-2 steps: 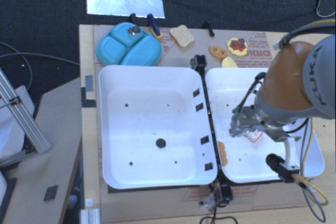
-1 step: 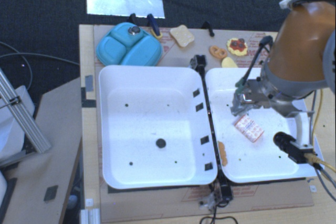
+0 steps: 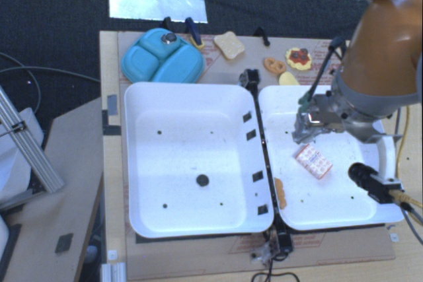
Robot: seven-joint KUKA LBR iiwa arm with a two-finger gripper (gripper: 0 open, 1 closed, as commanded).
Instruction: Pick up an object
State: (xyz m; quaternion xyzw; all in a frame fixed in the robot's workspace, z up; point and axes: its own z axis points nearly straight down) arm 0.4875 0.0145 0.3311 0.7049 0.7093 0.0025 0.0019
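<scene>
A small red-and-white patterned packet point(image 3: 313, 161) lies flat in the right bin point(image 3: 330, 208). An orange, elongated piece point(image 3: 279, 192) rests at that bin's left wall near the front. A small dark round object point(image 3: 202, 179) sits in the left bin point(image 3: 165, 102). My gripper point(image 3: 306, 129) hangs over the right bin, just above and left of the packet, below the grey and orange wrist. Nothing shows between its tips.
Behind the bins lie a blue divided plate point(image 3: 162, 57), a toast slice point(image 3: 229, 45), a pretzel point(image 3: 273, 65), a small pizza-like toy point(image 3: 299, 58) and a yellow piece point(image 3: 288, 79). A black cylinder point(image 3: 370, 181) juts over the right bin's right side. Black clips line the divider.
</scene>
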